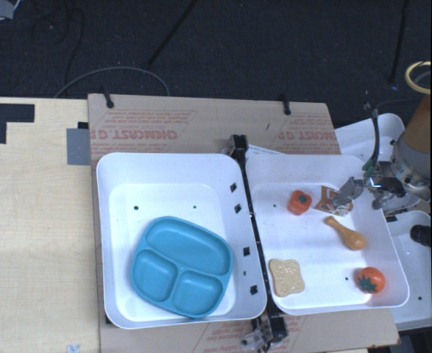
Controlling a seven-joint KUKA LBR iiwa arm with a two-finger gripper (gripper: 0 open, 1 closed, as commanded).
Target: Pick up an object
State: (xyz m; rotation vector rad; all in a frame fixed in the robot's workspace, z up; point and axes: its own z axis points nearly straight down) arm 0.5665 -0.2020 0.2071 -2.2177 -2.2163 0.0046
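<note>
Bread (286, 276) lies nearest, a single pale slice flat on the floor of the right bin (315, 307), close to that bin's near rim and just right of the divider where the two bins meet. Two bins sit side by side on a cardboard sheet (201, 127) on the worktop (32, 219). Inside the left bin (164, 171) is one blue tray (181, 266) with three compartments, lying toward the near side and leaving a wide bare strip of floor along the far wall. The right bin holds five things: the bread, two red-orange tomatoes, one wooden spoon and one brown packet. One tomato (299, 202) sits mid-floor toward the far side, well apart from the walls; the other tomato (371, 279) rests in the near right corner, close to the rim. The spoon (346, 233) lies at a slant between them, with bare floor all round it. The packet (333, 200) lies just right of the far tomato. The claw (352, 191) reaches in over the right rim, its fingers spread apart and gripping nothing, one tip just beside the packet. Bare floor runs between bread and spoon.
</note>
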